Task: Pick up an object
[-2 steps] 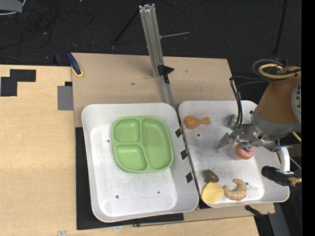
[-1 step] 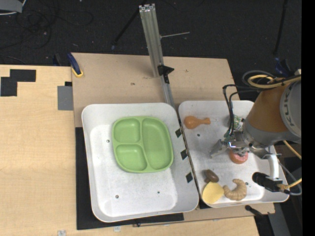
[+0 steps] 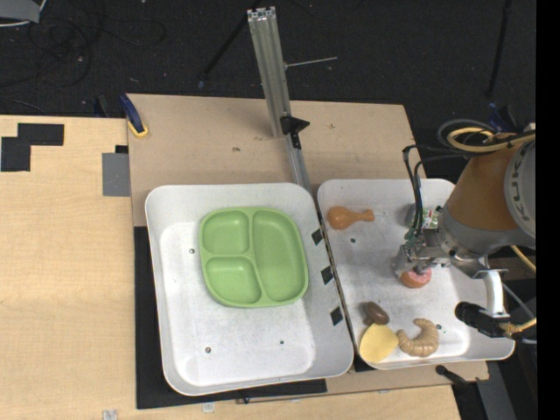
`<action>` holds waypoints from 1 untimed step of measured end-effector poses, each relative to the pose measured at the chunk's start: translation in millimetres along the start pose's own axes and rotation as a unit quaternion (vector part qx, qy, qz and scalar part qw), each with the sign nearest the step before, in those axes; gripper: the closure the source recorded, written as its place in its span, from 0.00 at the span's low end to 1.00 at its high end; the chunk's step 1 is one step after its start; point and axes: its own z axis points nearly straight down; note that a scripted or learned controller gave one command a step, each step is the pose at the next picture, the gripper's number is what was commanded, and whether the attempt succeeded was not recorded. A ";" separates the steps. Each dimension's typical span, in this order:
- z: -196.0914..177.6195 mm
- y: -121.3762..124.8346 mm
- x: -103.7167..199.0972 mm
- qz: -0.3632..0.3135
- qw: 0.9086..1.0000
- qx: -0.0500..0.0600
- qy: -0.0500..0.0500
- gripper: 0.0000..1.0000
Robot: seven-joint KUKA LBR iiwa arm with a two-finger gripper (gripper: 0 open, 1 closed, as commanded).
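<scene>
My gripper (image 3: 416,264) is low in the right bin (image 3: 385,252), directly over a small pink-red object (image 3: 415,278) that peeks out beneath it. An orange drumstick-shaped toy (image 3: 349,218) lies at the bin's upper left. Along the bin's front edge sit a small brown piece (image 3: 376,311), a yellow round piece (image 3: 379,344) and a tan curled piece (image 3: 420,337). The view does not let me judge how the gripper meets the pink-red object.
The left bin (image 3: 175,322) holds a green divided plate (image 3: 254,257). A metal post (image 3: 273,68) rises behind the bins. The arm's orange band (image 3: 486,191) and cables crowd the right bin's far right side.
</scene>
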 end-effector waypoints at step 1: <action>-48.0 6.4 -9.4 0.000 1.000 0.005 0.005 1.00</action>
